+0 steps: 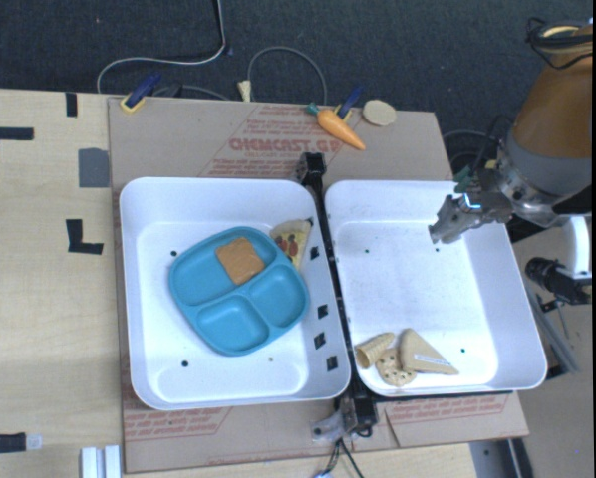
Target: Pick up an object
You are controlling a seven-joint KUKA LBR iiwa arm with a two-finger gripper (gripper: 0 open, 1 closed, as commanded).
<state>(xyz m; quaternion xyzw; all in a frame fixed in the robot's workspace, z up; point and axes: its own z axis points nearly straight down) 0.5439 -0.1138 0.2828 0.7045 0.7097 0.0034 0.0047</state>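
Since the task names no particular object, you have several candidates; take them in turn below.

Cone pieces (406, 355): tan, cone-like shapes clustered at the lower edge of the right bin (477, 297), low and right of centre in the frame. You cannot separate them cleanly; they overlap, and whether there are two or three is hard to say.

Brown square (241, 260): flat, toast-like, lying in the upper compartment of the blue tray (238, 317).

Blue tray: a sectioned plate sitting tilted in the left bin (144, 267), centre-left of the frame.

Pale wedge (292, 239): just beside the tray's upper right rim, against the bin's right wall. Its markings are too small for you to read.

Gripper (446, 229): over the upper right part of the right bin, well apart from the cone pieces. Dark and small against the bin; you cannot tell whether the pincer is open or closed, and nothing is seen in it.

Arm (552, 118): enters from the right of the frame, its orange band cut off by the frame's edge.

Carrot (339, 129): orange, carrot-like, on the cardboard (178, 137) above the bins, upper centre.

Beige disc (380, 114): just beside the carrot, to its right; what it is stays unclear.

Cables (213, 28): looping across the dark floor at the top, running out of frame.
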